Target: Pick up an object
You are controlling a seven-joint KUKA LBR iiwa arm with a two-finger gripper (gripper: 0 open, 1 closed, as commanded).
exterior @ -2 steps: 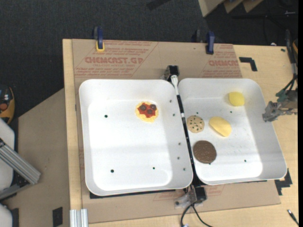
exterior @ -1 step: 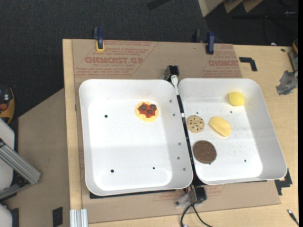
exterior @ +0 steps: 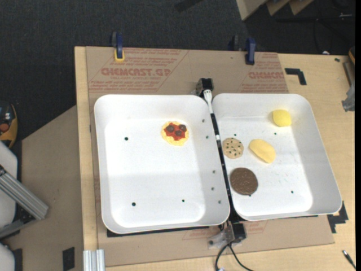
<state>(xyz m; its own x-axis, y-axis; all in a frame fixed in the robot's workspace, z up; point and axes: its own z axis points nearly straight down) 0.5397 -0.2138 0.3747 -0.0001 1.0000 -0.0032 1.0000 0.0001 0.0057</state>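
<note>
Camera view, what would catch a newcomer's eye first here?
Two white bins side by side on a brown bench. The left bin holds one small pizza near its back. The right bin holds a yellow ball, a yellow lump, a chip cookie and a dark cookie.

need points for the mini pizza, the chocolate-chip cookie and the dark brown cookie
mini pizza [exterior: 175,132], camera view, on its red topping at the middle.
chocolate-chip cookie [exterior: 232,148], camera view, on the centre of its pale face.
dark brown cookie [exterior: 243,181], camera view, on the centre of its top.
</note>
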